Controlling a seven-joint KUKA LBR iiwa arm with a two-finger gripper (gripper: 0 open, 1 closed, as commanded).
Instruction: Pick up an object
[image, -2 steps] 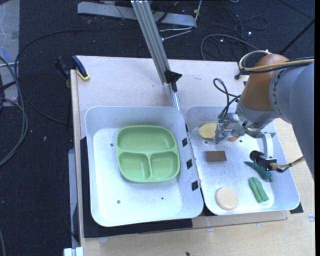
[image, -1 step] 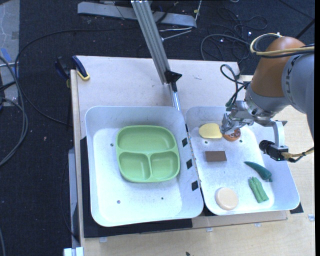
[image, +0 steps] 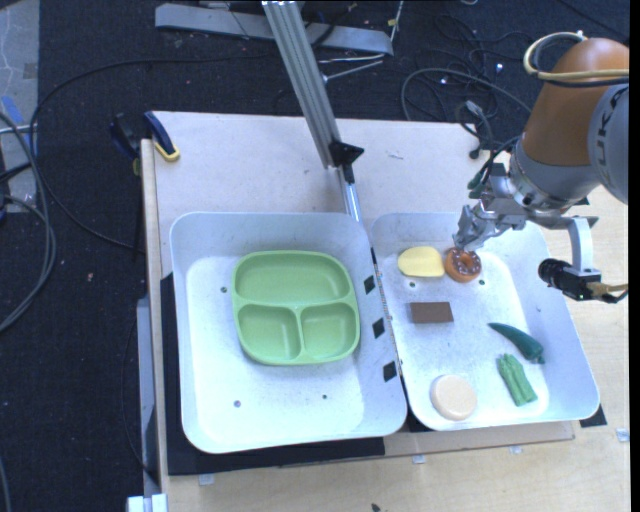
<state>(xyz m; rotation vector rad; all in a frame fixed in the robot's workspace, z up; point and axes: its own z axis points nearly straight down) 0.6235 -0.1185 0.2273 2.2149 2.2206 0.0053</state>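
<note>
The right bin (image: 560, 385) holds a yellow oval piece (image: 421, 262), a small orange-brown round piece (image: 463, 267), a brown rectangular block (image: 431, 313), a dark green pepper-like piece (image: 518, 340), a light green ridged piece (image: 516, 380) and a cream round disc (image: 454, 396). My gripper (image: 469, 239) hangs at the back of this bin, directly above the orange-brown round piece and just right of the yellow one. Its tip seems to touch or nearly touch the round piece.
A green three-compartment tray (image: 296, 305) lies in the left bin (image: 200, 400). A slanted metal pole (image: 312, 90) rises behind the bins, ending near the divider. Cables lie on the dark floor around the bench. The arm's grey and orange body (image: 575, 120) overhangs the bench's right side.
</note>
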